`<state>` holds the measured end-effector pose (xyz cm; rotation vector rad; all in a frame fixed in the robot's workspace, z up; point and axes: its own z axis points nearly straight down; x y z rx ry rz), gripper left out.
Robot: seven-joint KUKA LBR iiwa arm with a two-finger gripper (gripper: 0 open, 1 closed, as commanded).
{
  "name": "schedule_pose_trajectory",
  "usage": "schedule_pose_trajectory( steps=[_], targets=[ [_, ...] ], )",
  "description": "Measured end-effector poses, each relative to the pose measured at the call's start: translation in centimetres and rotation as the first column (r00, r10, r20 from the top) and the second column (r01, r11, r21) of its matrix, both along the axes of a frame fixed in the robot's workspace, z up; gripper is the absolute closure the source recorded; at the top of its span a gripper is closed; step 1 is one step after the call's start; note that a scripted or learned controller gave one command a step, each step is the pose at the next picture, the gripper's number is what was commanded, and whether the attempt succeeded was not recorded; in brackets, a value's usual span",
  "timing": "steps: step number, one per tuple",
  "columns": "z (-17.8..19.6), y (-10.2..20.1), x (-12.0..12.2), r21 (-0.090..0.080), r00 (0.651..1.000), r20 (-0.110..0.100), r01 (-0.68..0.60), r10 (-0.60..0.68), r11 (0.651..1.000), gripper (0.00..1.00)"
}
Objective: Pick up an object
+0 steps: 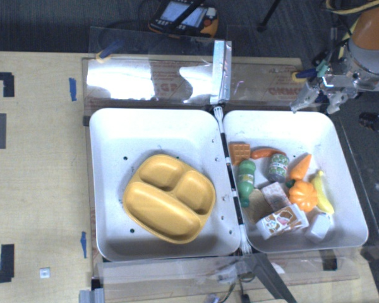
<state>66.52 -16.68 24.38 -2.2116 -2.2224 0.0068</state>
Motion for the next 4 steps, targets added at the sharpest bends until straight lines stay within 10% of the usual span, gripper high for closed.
schedule_pose_trajectory(
  steps=[1, 2, 3, 4],
  targets=[
    [-8.7, -0.2, -2.8, 0.0, 0.996, 0.003, -0.086, 0.086, 0.996, 0.0],
    [-13.6, 1.8, -0.5, -0.002, 0.999, 0.004, 0.034, -0.034, 0.999, 0.0],
    [-15.9, -1.6, -6.8, -0.002, 0.996, 0.008, 0.087, -0.087, 0.996, 0.0],
    [-15.8, 4.2, -10.2, 0.001, 1.0, 0.01, 0.018, -0.018, 1.0, 0.0]
  ],
)
